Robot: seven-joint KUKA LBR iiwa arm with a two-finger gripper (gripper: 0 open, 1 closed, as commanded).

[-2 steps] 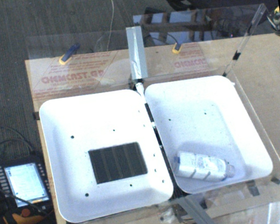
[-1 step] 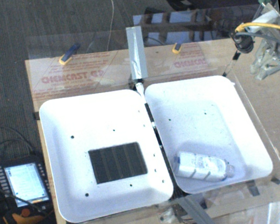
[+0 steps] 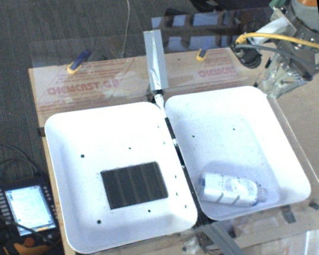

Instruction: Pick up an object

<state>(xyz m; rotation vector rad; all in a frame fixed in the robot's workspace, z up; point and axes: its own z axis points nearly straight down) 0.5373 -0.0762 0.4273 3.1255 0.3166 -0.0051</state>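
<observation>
At the far left of the frame, a handheld pendant with a lit screen [image 3: 27, 211] lies on the dark floor, cables trailing from it. Right of it, the left bin [image 3: 66, 144] sits on the bench [image 3: 98, 82], holding a dark ribbed rectangular panel [image 3: 134, 185] flat on its floor, toward the lower middle. Just beside it, the right bin [image 3: 268, 130] touches the left one along their shared edge. In its lower part, near the front wall, a white bottle-like object with a printed label [image 3: 229, 189] lies on its side. In the upper right corner of the frame, the arm's claw [image 3: 286, 77] hangs outside the right bin, above its far right corner and well apart from the object; I cannot tell whether it is open or closed. Yellow cable [image 3: 271, 37] loops along the wrist.
</observation>
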